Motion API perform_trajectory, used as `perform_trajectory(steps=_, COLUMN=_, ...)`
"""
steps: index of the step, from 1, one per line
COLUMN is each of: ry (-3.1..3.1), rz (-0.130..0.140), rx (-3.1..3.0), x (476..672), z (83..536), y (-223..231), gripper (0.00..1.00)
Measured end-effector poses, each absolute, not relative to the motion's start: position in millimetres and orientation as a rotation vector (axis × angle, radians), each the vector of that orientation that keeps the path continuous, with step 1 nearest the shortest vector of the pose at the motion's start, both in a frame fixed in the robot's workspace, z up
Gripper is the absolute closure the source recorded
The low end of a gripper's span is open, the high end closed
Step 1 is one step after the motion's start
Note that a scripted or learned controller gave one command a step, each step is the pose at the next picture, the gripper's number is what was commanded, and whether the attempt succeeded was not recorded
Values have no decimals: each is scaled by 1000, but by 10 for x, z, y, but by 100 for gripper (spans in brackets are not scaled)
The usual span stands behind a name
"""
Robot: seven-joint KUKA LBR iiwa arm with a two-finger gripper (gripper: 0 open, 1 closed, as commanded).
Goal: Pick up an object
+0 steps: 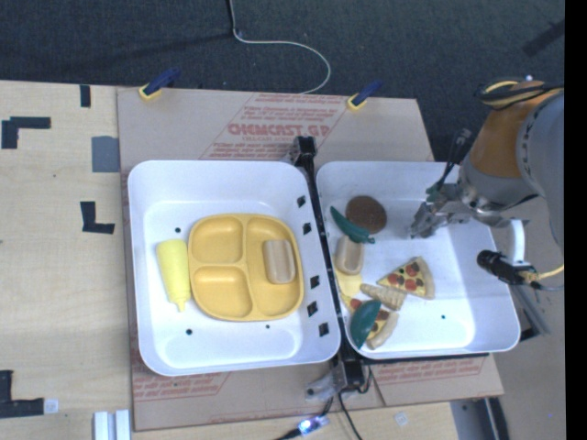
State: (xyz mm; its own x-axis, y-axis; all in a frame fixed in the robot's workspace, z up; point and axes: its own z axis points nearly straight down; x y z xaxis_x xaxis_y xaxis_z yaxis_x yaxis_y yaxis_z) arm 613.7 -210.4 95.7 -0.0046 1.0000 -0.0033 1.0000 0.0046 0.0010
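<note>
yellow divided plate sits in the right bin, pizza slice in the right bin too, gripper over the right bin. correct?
Not quite: the camera view shows the yellow divided plate in the left bin, not the right. The pizza slice does lie in the right bin, and the gripper is over that bin.

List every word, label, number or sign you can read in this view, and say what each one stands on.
"CHEMCAST GP": red print, seen upside down and blurred, on the cardboard sheet under the two bins; this reading is uncertain.
Smaller red lines around it on the same sheet: too blurred to read.
Black angular marks on the wooden bench at the left: shapes, not letters.
Nothing readable on the bins, the toys or the arm.
</note>
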Motion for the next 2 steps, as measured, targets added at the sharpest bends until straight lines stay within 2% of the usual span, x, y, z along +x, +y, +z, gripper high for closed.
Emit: perform_trajectory(steps=2, ry=2221, rz=4, rx=2215, x=6289, z=1949, y=-2014, gripper=100)
